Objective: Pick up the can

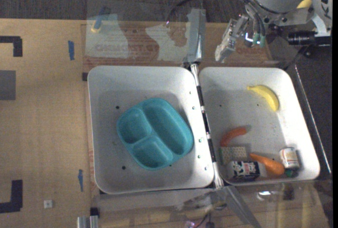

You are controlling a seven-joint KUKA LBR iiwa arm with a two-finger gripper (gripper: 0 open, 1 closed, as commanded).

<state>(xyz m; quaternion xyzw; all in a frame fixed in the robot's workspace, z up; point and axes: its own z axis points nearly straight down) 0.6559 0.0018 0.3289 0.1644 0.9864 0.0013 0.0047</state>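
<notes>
Your jaws (228, 45) hang above the surface beyond the far edge of the right bin (302, 116), with nothing between them; whether they are spread or closed you cannot tell from this angle. The can (289, 158) lies in that bin's near right corner, well apart from the jaws. Beside it you see an orange carrot (268, 164), a small carton (244, 169), and further back a banana (265, 96). The left bin (105, 89) holds a teal divided plate (154, 132).
</notes>
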